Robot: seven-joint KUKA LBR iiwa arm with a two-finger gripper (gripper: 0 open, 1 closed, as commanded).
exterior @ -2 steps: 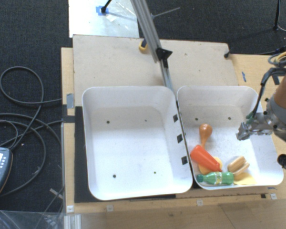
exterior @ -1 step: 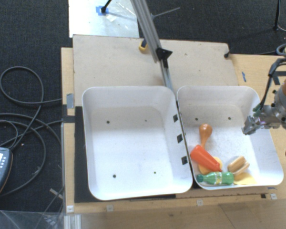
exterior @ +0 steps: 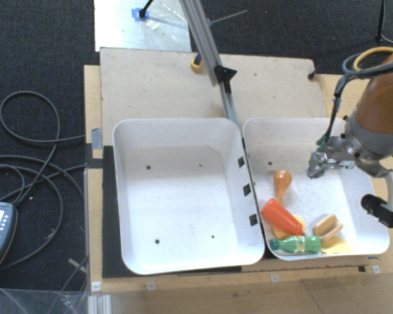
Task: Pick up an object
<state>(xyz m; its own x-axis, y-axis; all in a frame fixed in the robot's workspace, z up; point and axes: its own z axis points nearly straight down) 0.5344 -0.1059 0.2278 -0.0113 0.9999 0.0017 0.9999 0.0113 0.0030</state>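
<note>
White plastic forms two shallow bins side by side on a pale bench (exterior: pixel 157 84). The left bin (exterior: pixel 177 195) has a bare floor with a few small holes. The right bin (exterior: pixel 268 136) holds small toy foods bunched in its near corner: an orange pear-shaped piece (exterior: pixel 282 182), a red-orange carrot-like cone (exterior: pixel 280 214), a green bottle (exterior: pixel 298 244) lying on its side, and a tan hot-dog bun (exterior: pixel 327 226).

They look like light, stiff, smooth plastic, so likely slippery under a pinch. The pear-shaped piece lies a little apart from the rest, and its narrow neck seems the best hold. The cone, bottle and bun touch or crowd one another close to the bin wall, which could block a finger.

The end effector (exterior: pixel 316 165) hovers above the right bin, near the pear-shaped piece; whether it is open or closed cannot be told. A slanted metal pole (exterior: pixel 206 38) crosses the bench behind.
</note>
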